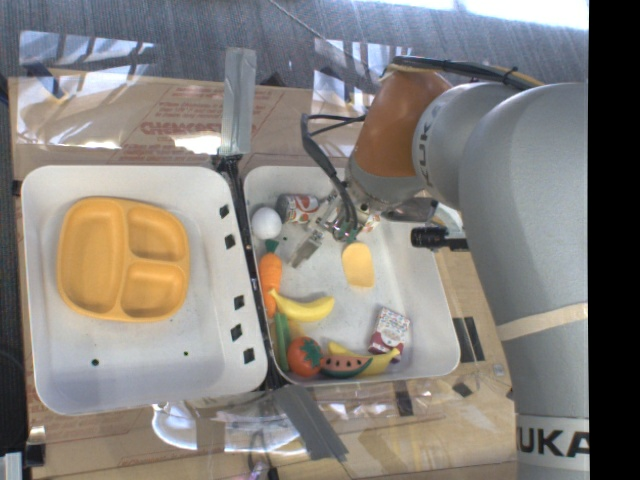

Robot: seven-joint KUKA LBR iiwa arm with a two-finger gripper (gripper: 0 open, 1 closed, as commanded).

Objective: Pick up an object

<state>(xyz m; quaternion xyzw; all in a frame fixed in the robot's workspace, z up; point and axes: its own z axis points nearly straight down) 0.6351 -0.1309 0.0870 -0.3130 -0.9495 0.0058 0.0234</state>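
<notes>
hidden: right bin (440, 298) far corner | end effector (322, 230) fingers perhaps blurred

Gripper (318, 236) over right bin (432, 288) w/ toy food; yellow tray (122, 259) in left bin (60, 363).

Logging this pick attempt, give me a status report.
Gripper low in right bin, nothing visibly held. Yellow block beside it. Banana, white ball close by.

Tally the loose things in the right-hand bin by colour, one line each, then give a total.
Yellow: 2, the banana and the pale yellow block
Orange: 1, the carrot
White: 1, the ball
Red and white: 2, the can and the small packet
Red and green: 2, the strawberry and the watermelon slice
Total: 8
</notes>
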